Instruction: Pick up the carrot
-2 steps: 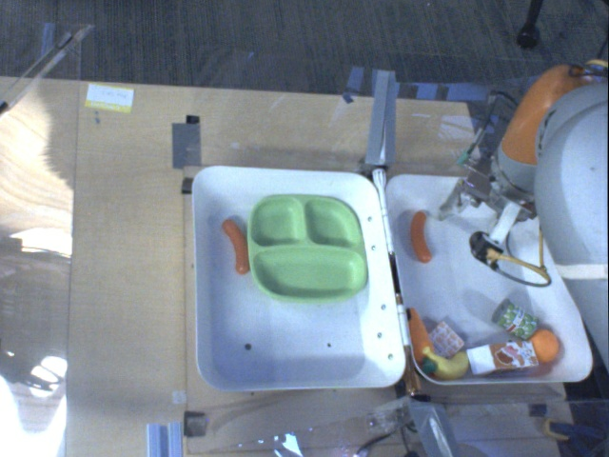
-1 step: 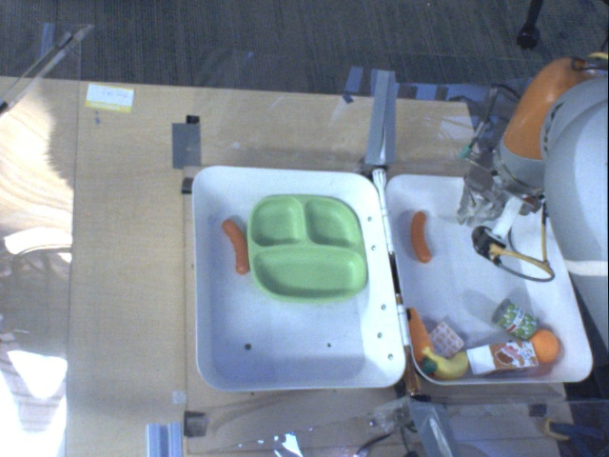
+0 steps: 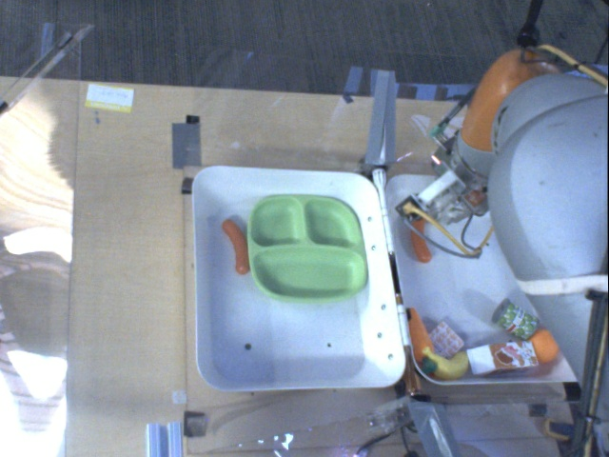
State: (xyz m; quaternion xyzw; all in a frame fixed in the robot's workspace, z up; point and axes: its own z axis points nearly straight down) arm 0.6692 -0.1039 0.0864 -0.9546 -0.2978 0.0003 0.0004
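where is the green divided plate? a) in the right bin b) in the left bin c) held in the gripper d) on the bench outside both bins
b: the green plate lies flat inside the left bin, with an orange sausage-like piece beside it on its left.

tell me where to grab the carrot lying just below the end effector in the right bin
Take the carrot at its middle, from straight above, closing across its narrow width. It lies flat, long and thin, close to the right bin's left wall, so a side approach looks cramped.
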